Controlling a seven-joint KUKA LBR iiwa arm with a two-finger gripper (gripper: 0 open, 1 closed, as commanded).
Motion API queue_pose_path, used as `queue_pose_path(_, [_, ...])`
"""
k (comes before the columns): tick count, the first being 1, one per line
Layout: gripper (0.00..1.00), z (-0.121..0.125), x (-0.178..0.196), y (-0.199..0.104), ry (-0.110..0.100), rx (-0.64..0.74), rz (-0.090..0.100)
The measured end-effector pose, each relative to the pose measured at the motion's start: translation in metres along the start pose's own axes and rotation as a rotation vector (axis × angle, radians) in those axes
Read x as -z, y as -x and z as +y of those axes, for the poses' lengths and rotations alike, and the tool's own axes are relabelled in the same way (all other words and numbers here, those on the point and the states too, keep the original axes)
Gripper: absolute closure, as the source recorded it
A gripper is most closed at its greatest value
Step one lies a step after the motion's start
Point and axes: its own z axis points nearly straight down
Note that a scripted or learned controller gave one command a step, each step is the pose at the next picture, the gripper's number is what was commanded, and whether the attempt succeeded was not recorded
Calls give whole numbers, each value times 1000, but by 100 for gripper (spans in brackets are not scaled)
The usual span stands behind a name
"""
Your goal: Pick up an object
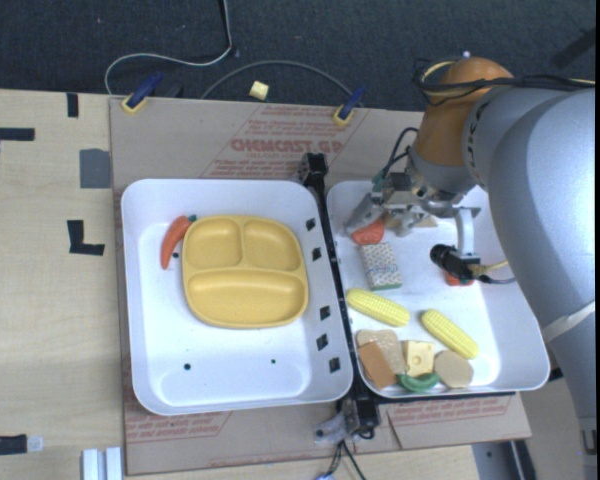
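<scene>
My gripper (380, 215) hangs low over the far left part of the right bin (525, 340). A small red piece (370, 234) lies right beneath its tip, touching or nearly touching it. Just in front of that sits a speckled grey block (381, 264). Two yellow corn cobs (377, 307) (449, 333) lie across the bin's middle. At the near edge are a brown slab (376, 364), a yellow cheese wedge (418, 355), a green piece (416, 381) and a tan round piece (454, 370).
The left bin (150, 368) holds a yellow divided plate (245, 270) and an orange carrot (172, 240) by its left wall. The grey arm (540, 188) fills the space over the right bin's right side. A black divider (325, 268) runs between the bins.
</scene>
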Motion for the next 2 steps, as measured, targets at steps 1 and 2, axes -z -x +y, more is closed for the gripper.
queue_pose_path(1, [0, 0, 0, -10, 2, 0, -4])
queue_pose_path(2, [100, -1, 10, -10, 2, 1, -4])
